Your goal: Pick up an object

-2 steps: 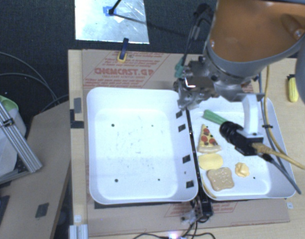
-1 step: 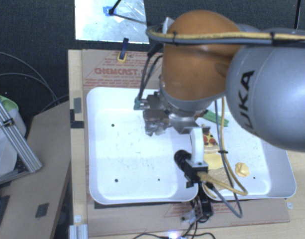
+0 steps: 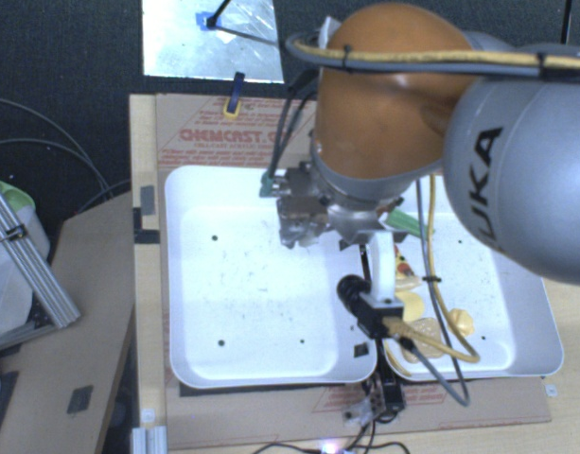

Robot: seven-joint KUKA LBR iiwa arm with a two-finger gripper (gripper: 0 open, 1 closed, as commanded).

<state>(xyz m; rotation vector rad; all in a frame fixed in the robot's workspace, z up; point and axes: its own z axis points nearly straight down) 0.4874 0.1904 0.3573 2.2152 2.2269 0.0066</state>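
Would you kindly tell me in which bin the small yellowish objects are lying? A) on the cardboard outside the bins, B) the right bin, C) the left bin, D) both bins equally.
B: the yellowish objects lie in the right bin, near its front edge and partly behind the arm's cables, while the left bin shows just specks and small dark dots on its floor.

Readable lettering around me

My own grey arm (image 3: 517,178) carries black letters, "UKA" showing. The cardboard sheet (image 3: 223,126) beneath the bins reads "CHEMCAST" in red; smaller red print under it is too blurred.
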